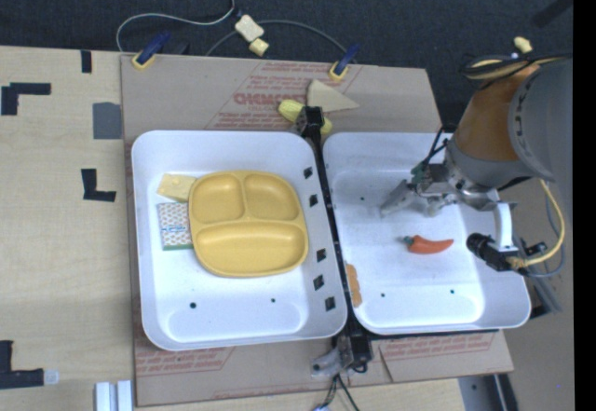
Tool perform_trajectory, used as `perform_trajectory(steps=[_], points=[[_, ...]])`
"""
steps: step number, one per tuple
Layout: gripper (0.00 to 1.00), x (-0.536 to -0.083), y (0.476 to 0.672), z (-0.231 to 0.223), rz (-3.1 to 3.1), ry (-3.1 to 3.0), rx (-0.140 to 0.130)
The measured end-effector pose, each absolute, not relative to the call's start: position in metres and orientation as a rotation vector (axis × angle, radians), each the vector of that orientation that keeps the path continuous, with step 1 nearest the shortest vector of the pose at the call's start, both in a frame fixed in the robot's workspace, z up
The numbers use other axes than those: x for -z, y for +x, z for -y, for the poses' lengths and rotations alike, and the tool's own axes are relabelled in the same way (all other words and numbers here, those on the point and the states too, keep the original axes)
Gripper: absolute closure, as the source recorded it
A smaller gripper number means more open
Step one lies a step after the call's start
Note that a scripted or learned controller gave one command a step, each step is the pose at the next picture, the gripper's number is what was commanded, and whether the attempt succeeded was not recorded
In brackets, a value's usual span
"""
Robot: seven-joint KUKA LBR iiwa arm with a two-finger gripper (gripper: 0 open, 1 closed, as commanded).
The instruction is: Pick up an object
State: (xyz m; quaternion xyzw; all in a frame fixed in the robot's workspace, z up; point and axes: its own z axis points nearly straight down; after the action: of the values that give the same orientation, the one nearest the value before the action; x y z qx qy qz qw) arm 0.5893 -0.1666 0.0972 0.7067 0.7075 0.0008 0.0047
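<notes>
A small orange-red chili-shaped object point(428, 245) lies on the floor of the right bin point(391, 307), toward its right side. My gripper point(396, 202) hangs over the middle of that bin, its grey fingers pointing left and down. It is up and to the left of the orange object, a short gap apart. Nothing shows between the fingers. In the left bin point(233, 321) rests a yellow divided plate point(249, 223). A pale yellow block point(174, 185) and a patterned sponge-like pad point(173, 225) sit against the plate's left edge.
Black clips point(319, 204) hold the two bins together along their shared wall. Cardboard point(270, 92) lies under the bins, with yellow clamps and a white cable at the back. The arm's grey body and orange band point(494, 125) overhang the right bin's right edge.
</notes>
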Motion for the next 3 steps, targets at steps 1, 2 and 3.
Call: perform_trajectory(steps=[1,2,3], points=[[0.0,-0.088,0.527,0.181,-2.214,2.216,-0.006],[1.0,-0.098,0.529,0.182,-2.212,2.213,-0.004],[1.0,-0.086,0.583,0.119,-2.226,2.211,-0.002]])
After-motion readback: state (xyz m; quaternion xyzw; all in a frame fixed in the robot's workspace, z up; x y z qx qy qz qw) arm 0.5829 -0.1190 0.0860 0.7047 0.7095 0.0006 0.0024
